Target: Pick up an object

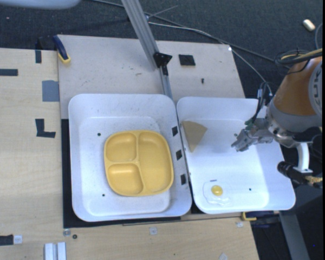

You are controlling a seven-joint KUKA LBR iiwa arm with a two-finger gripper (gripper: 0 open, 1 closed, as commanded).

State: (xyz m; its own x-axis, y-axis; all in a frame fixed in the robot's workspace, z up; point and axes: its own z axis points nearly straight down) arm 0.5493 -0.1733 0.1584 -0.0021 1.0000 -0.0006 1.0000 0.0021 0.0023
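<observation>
In the right white bin (260, 161), a flat tan wedge of toy bread or cheese (194, 134) lies at ten o'clock near the divider, and a small white-and-yellow fried-egg toy (216, 192) sits at six o'clock by the front wall. The end effector (244, 143) hovers toward three o'clock, well apart from both; whether it is apart or together I cannot tell. Both pieces look light, stiff and thin, likely slippery plastic. The wedge seems best pinched across its narrower edges; the egg offers little height to catch.

Yellow tray (138, 163), tan wedge (194, 135), white egg (216, 192) (yellow yolk), white bins (81, 145)
</observation>
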